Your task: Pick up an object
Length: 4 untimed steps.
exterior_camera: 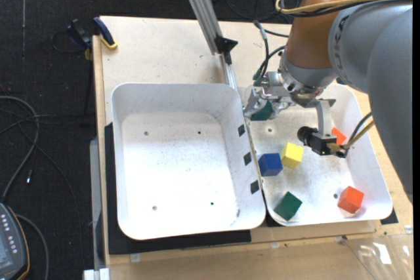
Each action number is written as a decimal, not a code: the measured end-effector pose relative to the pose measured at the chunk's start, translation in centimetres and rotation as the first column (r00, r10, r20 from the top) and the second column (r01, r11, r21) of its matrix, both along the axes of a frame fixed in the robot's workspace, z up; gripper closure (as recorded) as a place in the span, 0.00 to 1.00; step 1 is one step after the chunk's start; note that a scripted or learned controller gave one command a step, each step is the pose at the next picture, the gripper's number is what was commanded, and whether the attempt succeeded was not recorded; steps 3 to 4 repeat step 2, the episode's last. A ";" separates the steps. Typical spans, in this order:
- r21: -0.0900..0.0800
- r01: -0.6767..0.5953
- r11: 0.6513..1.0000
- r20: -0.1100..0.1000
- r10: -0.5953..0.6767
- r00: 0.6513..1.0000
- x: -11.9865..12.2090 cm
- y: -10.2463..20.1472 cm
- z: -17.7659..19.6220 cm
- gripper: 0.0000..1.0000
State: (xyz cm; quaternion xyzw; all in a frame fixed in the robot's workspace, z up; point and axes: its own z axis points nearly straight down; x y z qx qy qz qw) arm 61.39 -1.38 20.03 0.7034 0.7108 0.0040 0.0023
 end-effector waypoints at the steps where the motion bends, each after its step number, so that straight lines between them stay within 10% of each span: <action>1: 0.001 0.001 1.000 -0.007 -0.001 1.000 3.0 7.1 -0.5 1.00; 4: -0.002 0.005 1.000 -0.008 -0.005 1.000 3.2 9.3 -0.5 1.00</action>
